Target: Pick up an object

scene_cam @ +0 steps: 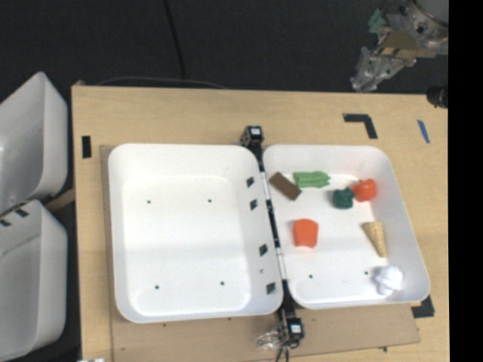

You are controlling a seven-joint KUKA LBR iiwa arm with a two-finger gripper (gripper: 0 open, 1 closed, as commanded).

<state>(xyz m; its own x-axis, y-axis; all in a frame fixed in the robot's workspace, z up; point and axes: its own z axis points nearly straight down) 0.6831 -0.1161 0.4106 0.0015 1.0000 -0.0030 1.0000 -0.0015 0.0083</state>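
Observation:
The right bin (392, 173) holds several small objects: a brown block (285, 186), a light green piece (311, 179), a dark green lump (343, 198), a red-orange ball-like piece (364, 190), an orange cup-shaped piece (305, 233), a tan cone (376, 237) and a white crumpled piece (389, 279). My gripper (372, 70) hangs high at the top right, beyond the bench's far edge and well away from the objects. Nothing shows between its fingers.
The left bin (121, 202) sits beside the right one, joined by a black-clipped divider (266, 225). Black corner markers (362, 123) and blue tape (424, 131) lie on the wooden bench. White shapes (26, 210) stand at the far left.

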